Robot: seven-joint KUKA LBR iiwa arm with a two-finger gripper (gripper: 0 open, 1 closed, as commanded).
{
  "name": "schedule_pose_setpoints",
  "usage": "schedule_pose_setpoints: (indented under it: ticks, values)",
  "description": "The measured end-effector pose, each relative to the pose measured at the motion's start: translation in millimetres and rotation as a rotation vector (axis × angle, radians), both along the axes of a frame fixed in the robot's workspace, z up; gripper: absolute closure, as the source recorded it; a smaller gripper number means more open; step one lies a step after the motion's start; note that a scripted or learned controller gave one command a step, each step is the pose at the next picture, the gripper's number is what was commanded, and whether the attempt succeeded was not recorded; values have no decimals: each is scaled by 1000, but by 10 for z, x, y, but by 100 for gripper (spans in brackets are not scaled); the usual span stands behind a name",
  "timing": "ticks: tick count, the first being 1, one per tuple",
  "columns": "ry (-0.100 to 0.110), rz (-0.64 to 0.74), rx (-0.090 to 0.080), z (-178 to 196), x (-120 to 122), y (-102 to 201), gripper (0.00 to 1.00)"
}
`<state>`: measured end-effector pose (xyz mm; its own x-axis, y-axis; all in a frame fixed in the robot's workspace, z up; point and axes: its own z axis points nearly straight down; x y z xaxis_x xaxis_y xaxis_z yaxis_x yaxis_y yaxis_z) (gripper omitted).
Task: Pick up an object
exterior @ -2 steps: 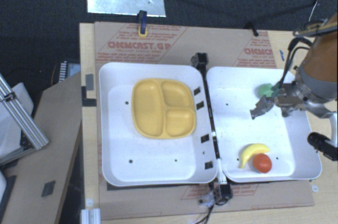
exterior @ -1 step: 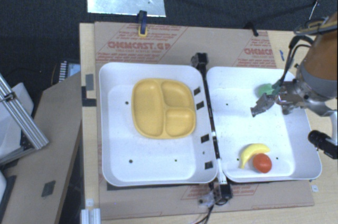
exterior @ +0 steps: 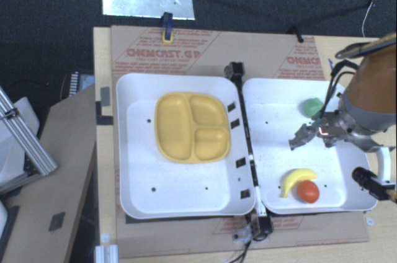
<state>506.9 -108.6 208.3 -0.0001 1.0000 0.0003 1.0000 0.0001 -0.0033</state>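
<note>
One claw (exterior: 300,138) is what I see, reaching in from the right over the right bin (exterior: 273,193), its grey fingers pointing left and hanging low above the bin's bare middle. From this slant I cannot tell whether the fingers are parted or closed; I see no object between them. Behind the claw the wrist widens into the grey arm (exterior: 372,100) with its orange band, which covers the bin's right edge.

Just above and to the right of the claw, near the bin's far side, sits a green object (exterior: 312,107), blurred enough that I would only guess it is a soft rounded piece. Toward the near edge of the same bin lies a yellow banana (exterior: 294,180), and touching its right end is a red tomato (exterior: 308,191). Both are apart from the claw.

In the left bin (exterior: 133,193) rests a yellow divided plate (exterior: 191,126) with three compartments. Both bins stand on the bench (exterior: 161,52).
</note>
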Motion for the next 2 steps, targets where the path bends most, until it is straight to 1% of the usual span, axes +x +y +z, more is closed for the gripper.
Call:
schedule_pose_setpoints:
  ticks: [1,2]
  values:
    - [0,1,1,-429,-5,48,0]
    - [0,1,1,-871,50,25,0]
